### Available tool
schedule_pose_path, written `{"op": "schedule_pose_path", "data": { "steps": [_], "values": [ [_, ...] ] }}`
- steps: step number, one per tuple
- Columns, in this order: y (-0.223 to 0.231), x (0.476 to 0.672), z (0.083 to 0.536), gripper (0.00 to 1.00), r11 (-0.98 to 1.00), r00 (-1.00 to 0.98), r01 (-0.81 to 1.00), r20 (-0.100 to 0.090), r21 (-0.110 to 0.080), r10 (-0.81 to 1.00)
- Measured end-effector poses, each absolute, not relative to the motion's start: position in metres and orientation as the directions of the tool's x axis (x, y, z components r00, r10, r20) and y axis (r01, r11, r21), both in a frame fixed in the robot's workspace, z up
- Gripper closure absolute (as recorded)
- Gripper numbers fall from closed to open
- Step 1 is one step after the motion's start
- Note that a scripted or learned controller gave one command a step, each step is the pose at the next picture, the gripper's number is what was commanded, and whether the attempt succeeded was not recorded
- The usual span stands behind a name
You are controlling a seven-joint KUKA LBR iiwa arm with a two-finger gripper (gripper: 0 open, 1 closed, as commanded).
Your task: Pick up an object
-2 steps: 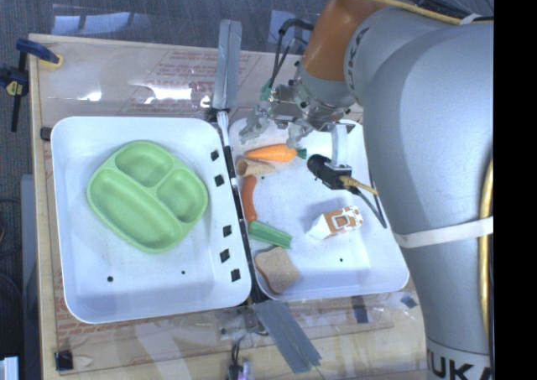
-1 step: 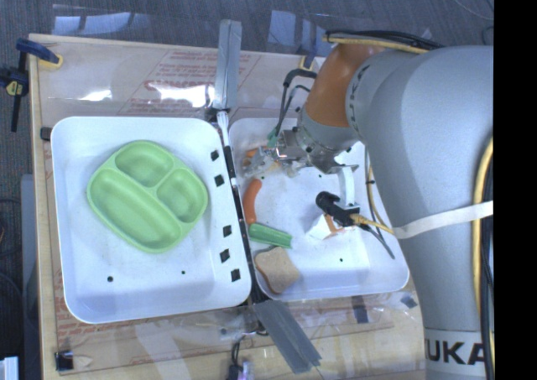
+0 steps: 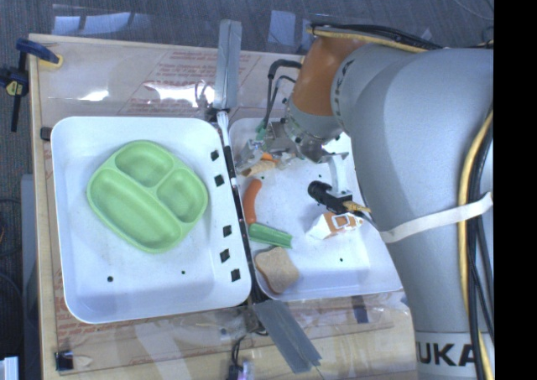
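Observation:
My gripper (image 3: 267,150) reaches down into the far left corner of the right bin (image 3: 357,273), under the orange-banded wrist. A small tan and orange item (image 3: 260,165) lies right beneath it, partly hidden. Just in front lies an orange sausage-shaped piece (image 3: 251,199), running along the bin's left wall. A green stick (image 3: 269,235) lies across its near end. A brown bread slice (image 3: 276,268) rests at the near left corner. A white and orange carton-like piece (image 3: 336,223) sits toward the bin's right side, close to the arm.
The left bin (image 3: 75,286) holds a green divided plate (image 3: 148,195) in its middle. A low wall with black clips (image 3: 226,231) separates the two bins. The big grey arm (image 3: 419,143) covers the right bin's right side.

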State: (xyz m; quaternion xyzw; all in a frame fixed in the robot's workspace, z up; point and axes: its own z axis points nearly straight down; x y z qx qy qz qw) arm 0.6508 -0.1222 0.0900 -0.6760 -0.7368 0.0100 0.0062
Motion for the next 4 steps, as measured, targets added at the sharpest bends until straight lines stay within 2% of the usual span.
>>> {"op": "schedule_pose_path", "data": {
  "steps": [1,2,3,4],
  "values": [
    [-0.119,0.651,0.098,1.00,0.093,-0.093,0.995,-0.001,-0.026,0.996],
    [-0.074,0.649,0.221,1.00,-0.022,0.022,1.000,0.000,-0.003,1.000],
    [-0.143,0.636,0.198,1.00,0.430,-0.430,0.903,0.002,-0.005,0.903],
    [-0.143,0.636,0.198,0.00,0.430,-0.430,0.903,0.002,-0.005,0.903]
  ]
}}
